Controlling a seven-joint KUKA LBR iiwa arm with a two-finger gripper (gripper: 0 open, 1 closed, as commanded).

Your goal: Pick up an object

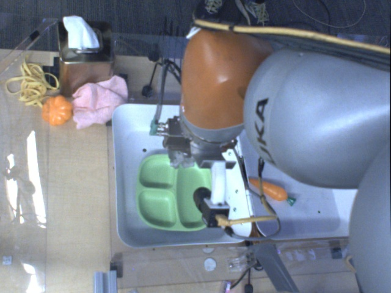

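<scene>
Pale bench (79, 188) surrounds the white bin (124, 163). Inside, the green tray (160, 191) lies toward nine o'clock. The gripper (183, 152) hovers at the tray's one o'clock rim, and I cannot tell its grip state. The carrot (269, 190) sits at three o'clock. The tray's broad rim may slip free.

Smooth, glossy green plastic for the divided tray (160, 191) just under the gripper (181, 159), in a matt, smooth white bin (125, 163). Shiny orange plastic for the carrot (273, 191) close beside the gripper; soft, fuzzy pink cloth (98, 101) well away from it, on the pale, matt wood-look bench (67, 194).
</scene>
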